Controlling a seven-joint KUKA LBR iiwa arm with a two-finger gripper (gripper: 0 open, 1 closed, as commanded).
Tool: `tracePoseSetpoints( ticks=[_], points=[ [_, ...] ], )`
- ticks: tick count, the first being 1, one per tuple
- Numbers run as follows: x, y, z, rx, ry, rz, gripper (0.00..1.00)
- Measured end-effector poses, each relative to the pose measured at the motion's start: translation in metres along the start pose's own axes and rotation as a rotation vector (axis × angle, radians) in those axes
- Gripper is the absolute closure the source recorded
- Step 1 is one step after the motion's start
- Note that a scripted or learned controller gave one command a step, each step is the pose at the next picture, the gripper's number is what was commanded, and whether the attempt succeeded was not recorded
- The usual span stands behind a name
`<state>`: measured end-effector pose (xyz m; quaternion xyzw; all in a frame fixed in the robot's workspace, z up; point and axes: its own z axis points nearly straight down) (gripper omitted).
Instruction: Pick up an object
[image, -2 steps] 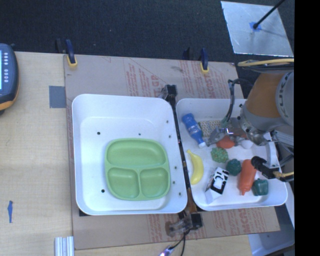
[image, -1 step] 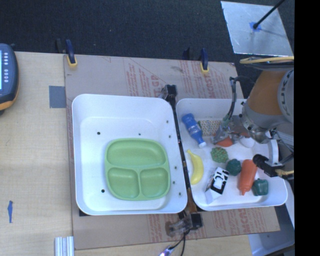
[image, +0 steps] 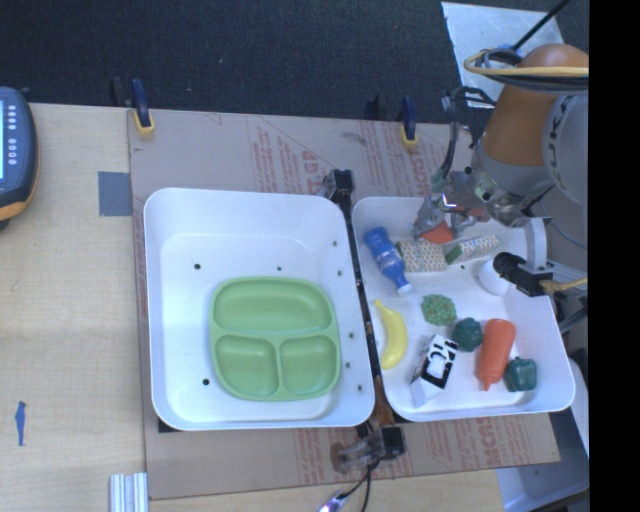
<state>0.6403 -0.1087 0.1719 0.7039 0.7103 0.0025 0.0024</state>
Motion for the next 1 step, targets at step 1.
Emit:
tracePoseSetpoints(
  ticks=[1],
  points=[
    [0.0683,-0.0402,-0.0403,0.009,0.002,-0.001,1.00]
  ],
)
